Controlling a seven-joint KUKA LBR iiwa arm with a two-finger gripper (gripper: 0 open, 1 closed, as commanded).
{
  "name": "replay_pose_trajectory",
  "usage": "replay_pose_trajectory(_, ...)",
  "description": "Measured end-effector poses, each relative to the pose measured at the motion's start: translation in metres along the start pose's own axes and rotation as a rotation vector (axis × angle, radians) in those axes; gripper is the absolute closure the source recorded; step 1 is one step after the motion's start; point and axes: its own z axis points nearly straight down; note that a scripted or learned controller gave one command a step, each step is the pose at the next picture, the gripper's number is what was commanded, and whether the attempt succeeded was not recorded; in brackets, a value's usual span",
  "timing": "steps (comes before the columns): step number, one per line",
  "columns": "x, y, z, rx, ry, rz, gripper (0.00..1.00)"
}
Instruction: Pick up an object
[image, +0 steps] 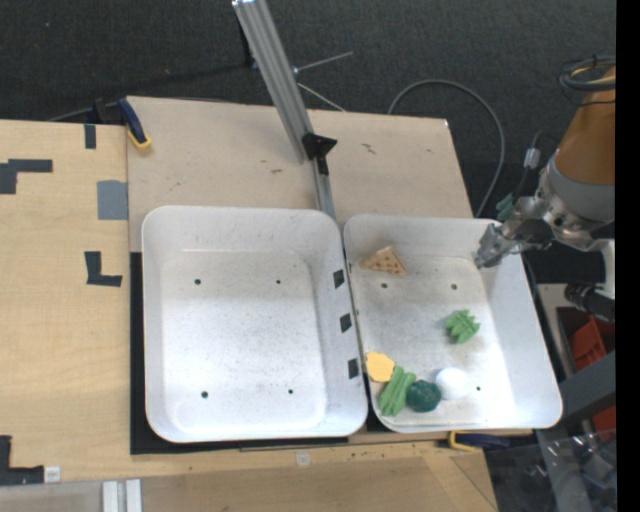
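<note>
The right bin (520, 330) holds several small objects. A tan wedge (383, 262) lies near its far left corner. A green leafy piece (461, 325) sits at mid right. Along the near edge lie a yellow piece (379, 366), a green pod-like piece (396, 390), a dark green round piece (423, 396) and a white ball (452, 381). My gripper (490, 250) hangs over the bin's far right rim, above and apart from all the objects. Nothing shows between its tips.
The left bin (240, 320) stands beside the right one, with black clips along the shared wall. A slanted metal pole (285, 85) rises behind the bins. A cable (450, 100) loops on the bench at the far right. Wooden bench surface lies to the left.
</note>
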Motion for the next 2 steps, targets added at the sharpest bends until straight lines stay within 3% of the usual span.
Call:
replay_pose_trajectory(1,0.063,0.010,0.001,0.002,0.002,-0.006,1.00)
replay_pose_trajectory(2,0.108,0.010,0.002,0.003,0.001,-0.004,1.00)
